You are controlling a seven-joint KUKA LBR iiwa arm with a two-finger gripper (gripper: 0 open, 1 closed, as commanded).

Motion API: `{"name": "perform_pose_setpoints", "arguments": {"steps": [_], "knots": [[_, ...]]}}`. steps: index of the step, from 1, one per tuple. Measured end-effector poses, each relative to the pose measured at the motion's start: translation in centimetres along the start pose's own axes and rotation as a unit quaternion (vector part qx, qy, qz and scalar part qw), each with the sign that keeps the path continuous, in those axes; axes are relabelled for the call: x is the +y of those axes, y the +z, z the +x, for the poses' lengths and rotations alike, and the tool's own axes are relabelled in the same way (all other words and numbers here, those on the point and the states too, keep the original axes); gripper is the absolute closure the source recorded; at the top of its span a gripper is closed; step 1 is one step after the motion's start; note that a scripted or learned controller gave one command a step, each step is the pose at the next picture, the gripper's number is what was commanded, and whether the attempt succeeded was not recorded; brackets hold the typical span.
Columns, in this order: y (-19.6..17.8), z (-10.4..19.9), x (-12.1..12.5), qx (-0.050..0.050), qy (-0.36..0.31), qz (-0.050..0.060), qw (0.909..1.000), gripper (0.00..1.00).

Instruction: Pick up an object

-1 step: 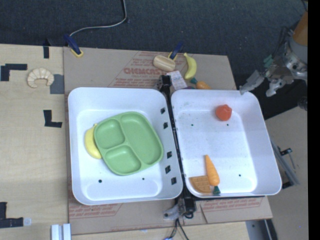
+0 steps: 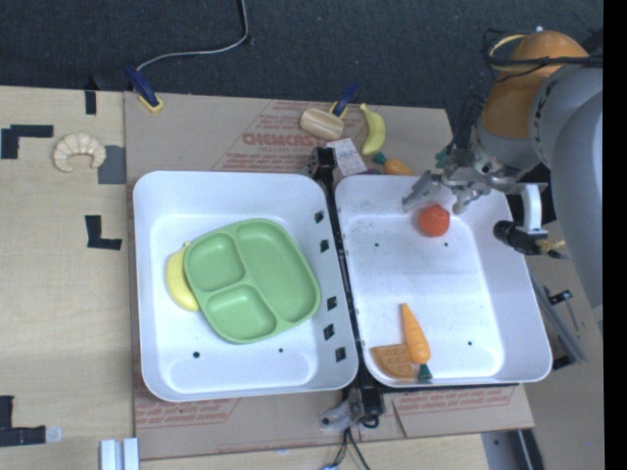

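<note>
Bench: pale wood-look top point(image 2: 59, 292) with black tape marks at its left side; a brown cardboard sheet point(image 2: 245, 135) with red lettering lies under both bins.
Room: dark carpet-like floor point(image 2: 372, 27) behind the bench, with a thin white cable point(image 2: 235, 27) looping across it to a blue clip point(image 2: 145, 88) at the cardboard's far left corner.
Left bin point(image 2: 157, 360): holds a green divided plate point(image 2: 251, 280), tilted in plan, with a yellow object point(image 2: 179, 278) partly tucked beneath its left rim.
Right bin point(image 2: 509, 331): holds a red tomato point(image 2: 434, 220) near the far wall, and a toy carrot point(image 2: 415, 334) by the near wall, lying on or against an orange wedge point(image 2: 392, 360).
Behind the bins: a banana point(image 2: 372, 130), a tan bread roll point(image 2: 321, 121) and a small labelled packet point(image 2: 345, 155), clustered on the cardboard near the seam between the bins.
Far left: a croissant point(image 2: 78, 151) on the bench top, well apart from the bins.
Arm point(image 2: 558, 116): grey with an orange band, reaching in from the right over the right bin's far corner.
Gripper point(image 2: 443, 192): fingers spread apart, hanging just beyond and above the tomato; nothing sits between them.
</note>
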State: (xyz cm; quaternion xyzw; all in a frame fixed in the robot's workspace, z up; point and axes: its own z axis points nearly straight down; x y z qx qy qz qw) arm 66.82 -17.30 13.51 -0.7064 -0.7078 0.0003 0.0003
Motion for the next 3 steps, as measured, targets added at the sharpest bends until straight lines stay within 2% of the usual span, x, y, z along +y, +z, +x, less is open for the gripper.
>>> {"name": "perform_pose_setpoints", "arguments": {"steps": [1,2,3], "knots": [[4.9,1.3,0.1,-0.001,0.000,-0.001,1.0000,0.00],[4.9,4.6,0.1,-0.001,0.000,-0.001,1.0000,0.00],[3.9,4.6,0.1,-0.001,-0.001,-0.002,1.0000,1.00]]}}
